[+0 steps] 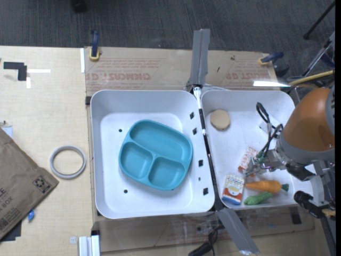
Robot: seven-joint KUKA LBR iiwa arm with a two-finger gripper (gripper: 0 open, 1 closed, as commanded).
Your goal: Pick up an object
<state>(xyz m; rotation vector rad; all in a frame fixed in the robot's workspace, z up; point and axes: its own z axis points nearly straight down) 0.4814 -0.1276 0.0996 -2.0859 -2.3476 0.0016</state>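
Observation:
The right bin (237, 103) holds a round tan disc (220, 120), a red-and-white packet (246, 157), a small carton (233, 190), an orange carrot (264, 186), a green pod (258, 198) and a black wire loop (262, 112). My gripper (259, 163) hangs low at the bin's right side, just right of the packet and above the carrot. The arm's orange band (311, 127) covers the bin's right wall. Nothing is visibly lifted.
The left bin (106, 143) holds a blue divided plate (155, 154). On the bench to the left lie a grey tape ring (67, 161) and a brown cardboard box (18, 185). A grey divider post (200, 57) stands behind the bins.

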